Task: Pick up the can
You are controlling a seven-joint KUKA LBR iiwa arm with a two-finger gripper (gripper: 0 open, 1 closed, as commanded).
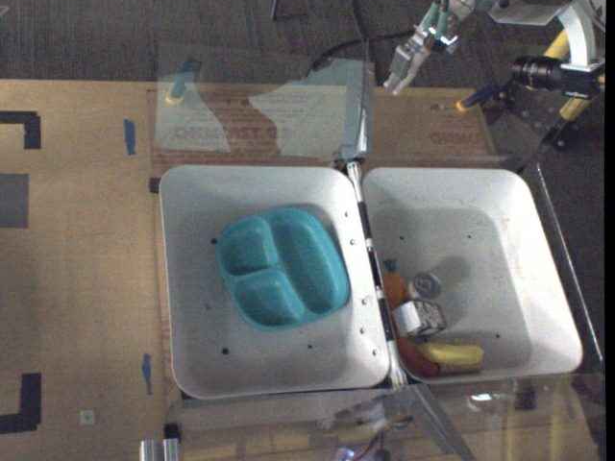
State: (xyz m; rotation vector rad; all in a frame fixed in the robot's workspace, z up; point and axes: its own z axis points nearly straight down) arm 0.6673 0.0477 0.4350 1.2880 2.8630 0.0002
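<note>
You are looking at two white bins: the left bin (192, 353) at 9 o'clock holds one teal divided plate (282, 267); the right bin (519, 257) at 3 o'clock holds one can (420, 315), one banana (450, 354) and one carrot (395, 287).

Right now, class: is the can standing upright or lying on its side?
Upright, it seems: the can in the right bin shows its round top to the overhead camera.

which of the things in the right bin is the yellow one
The banana, lying flat at the near edge of the right bin. The can is silver, and the carrot beside it is orange.
</note>
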